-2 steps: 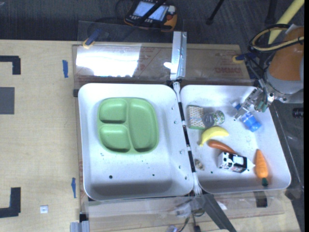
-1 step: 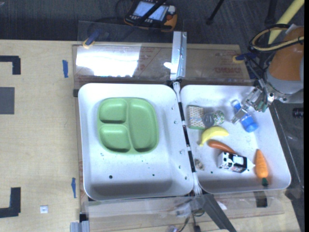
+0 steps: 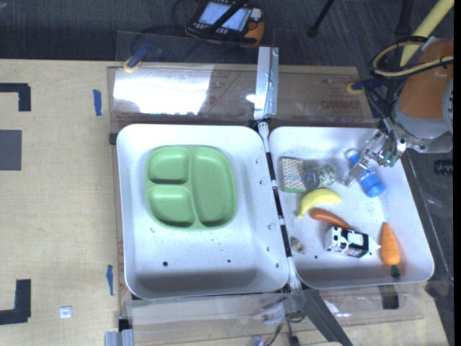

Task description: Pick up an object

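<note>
A green divided plate (image 3: 191, 186) sits in the left bin (image 3: 144, 265). In the right bin (image 3: 421, 265) lie a banana (image 3: 318, 199), a black-and-white toy (image 3: 349, 242) and a carrot (image 3: 390, 246); the gripper (image 3: 376, 157) hangs just above a blue object (image 3: 372, 184), grip unclear from here

Arm (image 3: 425, 99) reaches in from right, hand (image 3: 378, 153) lowered.
</note>
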{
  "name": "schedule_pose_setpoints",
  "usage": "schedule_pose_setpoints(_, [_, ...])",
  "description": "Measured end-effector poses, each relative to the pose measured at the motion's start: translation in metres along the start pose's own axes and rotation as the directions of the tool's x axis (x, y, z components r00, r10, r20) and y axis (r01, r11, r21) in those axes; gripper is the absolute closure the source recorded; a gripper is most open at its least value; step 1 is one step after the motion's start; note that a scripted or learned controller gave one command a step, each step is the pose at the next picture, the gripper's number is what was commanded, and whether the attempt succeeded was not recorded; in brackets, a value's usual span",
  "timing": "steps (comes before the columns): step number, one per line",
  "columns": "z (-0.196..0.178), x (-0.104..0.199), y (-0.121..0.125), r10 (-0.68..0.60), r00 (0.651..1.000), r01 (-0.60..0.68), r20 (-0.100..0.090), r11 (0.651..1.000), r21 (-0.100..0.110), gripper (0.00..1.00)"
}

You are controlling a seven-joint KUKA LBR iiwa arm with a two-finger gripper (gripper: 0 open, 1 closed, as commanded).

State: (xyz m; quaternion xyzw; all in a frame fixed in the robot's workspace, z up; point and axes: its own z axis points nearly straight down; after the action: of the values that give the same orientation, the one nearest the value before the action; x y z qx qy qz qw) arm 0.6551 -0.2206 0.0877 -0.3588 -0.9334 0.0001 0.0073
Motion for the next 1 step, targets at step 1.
schedule_pose_setpoints(1, [-0.0128,-0.0029,0.0041,-0.002,1.0,0.002,0.022,1.0,-0.01,1.0])
